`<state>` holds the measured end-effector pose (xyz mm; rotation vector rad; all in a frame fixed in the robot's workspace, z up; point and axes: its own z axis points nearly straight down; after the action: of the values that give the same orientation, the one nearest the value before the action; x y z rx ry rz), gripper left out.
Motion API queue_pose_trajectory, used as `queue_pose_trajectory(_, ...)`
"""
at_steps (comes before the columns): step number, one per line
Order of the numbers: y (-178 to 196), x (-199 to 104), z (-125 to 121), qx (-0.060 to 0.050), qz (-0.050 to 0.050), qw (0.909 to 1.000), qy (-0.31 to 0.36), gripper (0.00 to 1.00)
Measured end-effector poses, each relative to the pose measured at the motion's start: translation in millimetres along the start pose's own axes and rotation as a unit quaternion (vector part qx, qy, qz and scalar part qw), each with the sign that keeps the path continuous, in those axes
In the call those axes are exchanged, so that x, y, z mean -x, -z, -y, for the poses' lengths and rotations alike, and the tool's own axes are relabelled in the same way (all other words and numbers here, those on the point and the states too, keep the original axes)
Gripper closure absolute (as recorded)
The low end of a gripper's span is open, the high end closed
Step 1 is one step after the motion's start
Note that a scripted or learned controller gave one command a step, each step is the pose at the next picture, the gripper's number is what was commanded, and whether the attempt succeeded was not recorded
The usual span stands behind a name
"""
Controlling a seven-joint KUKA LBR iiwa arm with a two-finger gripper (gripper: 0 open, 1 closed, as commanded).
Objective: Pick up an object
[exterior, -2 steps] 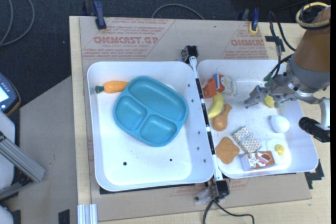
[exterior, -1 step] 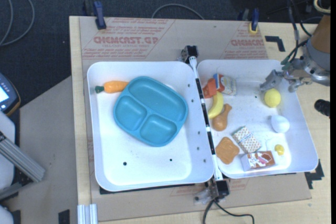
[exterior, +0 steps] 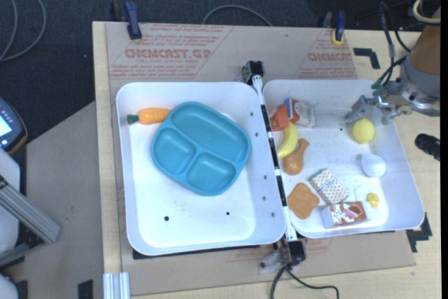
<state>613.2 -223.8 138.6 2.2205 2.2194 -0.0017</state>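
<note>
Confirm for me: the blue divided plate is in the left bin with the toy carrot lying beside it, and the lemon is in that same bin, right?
Not quite. The camera view shows the lemon in the right bin, near the gripper, not in the left one. The rest stands: the blue divided plate is in the left bin with the toy carrot lying beside it.

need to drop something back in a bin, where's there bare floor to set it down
Left bin: bare floor along the front, below the blue plate, and a strip between the plate and the right wall. Right bin: a small bare patch in the middle, between the banana, lemon and white egg. Its left side and front corner are crowded, and the end effector sits by the lemon.
</note>
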Motion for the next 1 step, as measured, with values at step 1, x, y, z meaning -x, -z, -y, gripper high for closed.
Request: queue_pose_trajectory(1,-37.0,-7.4,4.2,-0.003,-0.002,1.0000,0.001,0.00)
